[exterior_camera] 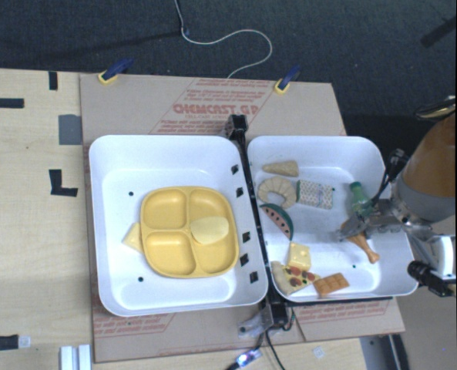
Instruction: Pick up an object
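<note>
Two shallow white bins sat side by side on a cardboard sheet [213,106]. The left bin [109,206] held a yellow divided plate [188,231] with a pale round piece [210,229] lying in its right compartments. The right bin [367,156] held scattered toy foods: a watermelon slice [280,218], a green bottle [358,196] and an orange carrot-like piece [364,247]. The gripper [357,227] reached in from the right, low over the bin's right side, just beside the carrot-like piece and the bottle.

End effector [357,230] low, arm [436,172] at right
</note>
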Controlling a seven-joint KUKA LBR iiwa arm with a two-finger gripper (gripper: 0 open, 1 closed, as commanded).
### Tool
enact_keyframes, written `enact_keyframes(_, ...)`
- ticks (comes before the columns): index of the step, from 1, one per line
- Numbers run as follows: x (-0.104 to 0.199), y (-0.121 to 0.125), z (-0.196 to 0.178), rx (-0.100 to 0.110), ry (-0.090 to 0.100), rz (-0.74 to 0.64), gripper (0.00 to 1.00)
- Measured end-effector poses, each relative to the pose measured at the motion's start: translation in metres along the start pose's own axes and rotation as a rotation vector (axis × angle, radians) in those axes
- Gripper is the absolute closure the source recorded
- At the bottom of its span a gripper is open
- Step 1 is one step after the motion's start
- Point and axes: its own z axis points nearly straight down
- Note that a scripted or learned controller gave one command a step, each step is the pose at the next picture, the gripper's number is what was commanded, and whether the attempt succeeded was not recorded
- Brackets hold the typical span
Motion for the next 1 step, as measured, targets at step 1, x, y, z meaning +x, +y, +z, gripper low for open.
enact_keyframes(1, -0.0099, 0.0035, -0.0532, -0.001, -0.001, 0.001, 1.00)
